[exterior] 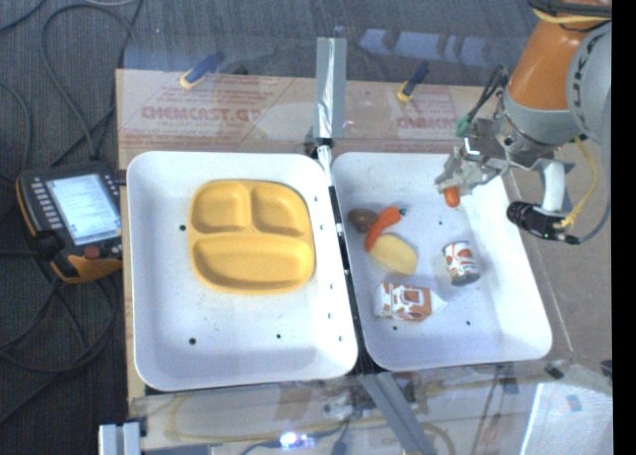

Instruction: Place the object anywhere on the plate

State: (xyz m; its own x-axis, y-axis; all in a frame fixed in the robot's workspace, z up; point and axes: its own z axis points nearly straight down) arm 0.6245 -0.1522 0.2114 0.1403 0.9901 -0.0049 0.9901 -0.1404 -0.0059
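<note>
Camera view: orange piece pinched above right bin

Camera view from above the bench: a yellow moulded plastic plate (252, 234) with three compartments is seen lying in the left shallow white bin (149, 274); the grey arm with its orange band (556, 66) is seen reaching in from the right; its two-finger gripper (455, 183) is shown pinching a small orange object (452, 197) over the upper part of the right white bin (517, 304), well apart from the plate. Left in that bin are a carrot-like orange piece (383, 227) touching a yellow potato-shaped lump (396, 252), a small brown item (362, 218) just beside them, and two red-and-white printed cans (403, 301), one tipped over, the other (460, 261) nearby.
</note>
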